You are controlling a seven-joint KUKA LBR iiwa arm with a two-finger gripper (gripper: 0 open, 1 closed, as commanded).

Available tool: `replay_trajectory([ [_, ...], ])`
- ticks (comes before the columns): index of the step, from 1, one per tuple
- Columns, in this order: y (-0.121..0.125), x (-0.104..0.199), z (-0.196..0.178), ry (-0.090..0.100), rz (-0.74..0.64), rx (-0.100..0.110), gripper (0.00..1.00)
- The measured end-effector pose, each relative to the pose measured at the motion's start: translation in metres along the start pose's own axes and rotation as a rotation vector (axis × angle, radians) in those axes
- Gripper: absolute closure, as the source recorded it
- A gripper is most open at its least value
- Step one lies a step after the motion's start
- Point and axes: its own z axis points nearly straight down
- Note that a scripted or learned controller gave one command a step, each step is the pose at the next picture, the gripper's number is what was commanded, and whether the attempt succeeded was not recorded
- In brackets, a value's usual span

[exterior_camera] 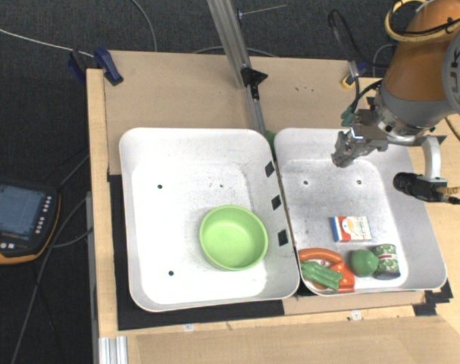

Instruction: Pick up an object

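Observation:
My gripper [343, 156] hangs over the far part of the right bin [320, 196], with nothing seen between its fingers. Nearer the front of that bin lie a small white, blue and orange box [350, 227], a green ball [361, 262], a dark green can [386, 260] and an orange and green toy [322, 270] in the front left corner. A light green bowl [233, 237] sits in the left bin [154, 203]. All these objects are well in front of the gripper.
A metal pole [233, 44] slants down to the gap between the bins. Black clips [276, 200] sit on the divider between the bins. A handheld pendant [17, 217] lies off the bench at the left. Cables run across the dark floor.

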Motion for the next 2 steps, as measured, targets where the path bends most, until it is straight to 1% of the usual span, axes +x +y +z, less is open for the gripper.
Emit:
replay_trajectory([
  [1, -0.018, 0.048, 0.0, 0.0, 0.001, 0.0, 1.0],
  [2, -0.025, 0.109, -0.008, 0.0, 0.0, -0.001, 1.0],
])
